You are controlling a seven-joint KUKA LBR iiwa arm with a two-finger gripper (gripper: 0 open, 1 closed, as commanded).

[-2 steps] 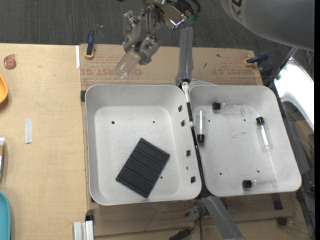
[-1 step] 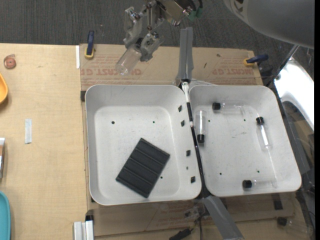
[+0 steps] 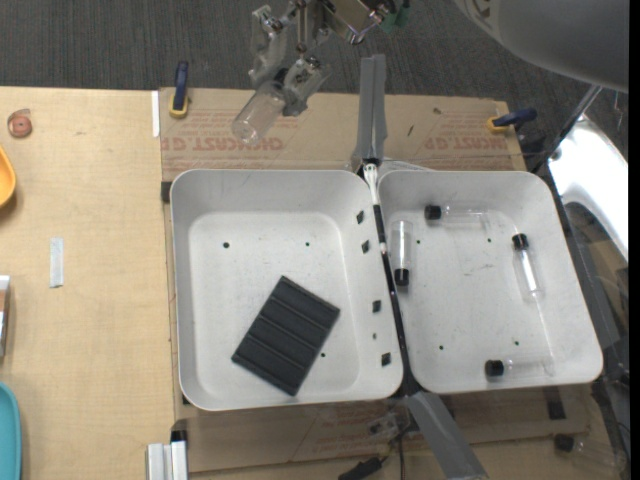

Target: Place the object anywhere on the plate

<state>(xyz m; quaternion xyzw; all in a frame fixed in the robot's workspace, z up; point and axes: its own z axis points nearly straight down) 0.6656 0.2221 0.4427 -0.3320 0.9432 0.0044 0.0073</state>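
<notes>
In the camera view, a clear tube [image 3: 252, 120] is pinched between the jaws of the gripper [image 3: 272, 98], raised above the left bin [image 3: 185, 268]. The black ridged plate [image 3: 287, 334] is located well below the jaws, inside that bin.

Only readable text I get is on the cardboard sheet [image 3: 330, 133] lying just behind the two white bins [image 3: 270, 193]: red printed lettering, upside down from my view, running along the strip behind the left bin. It looks like "CHEMCAST GP", repeated, but I can't confirm every letter. Fainter red print behind the right bin, too washed out to read. No other labels or numbers legible.
</notes>
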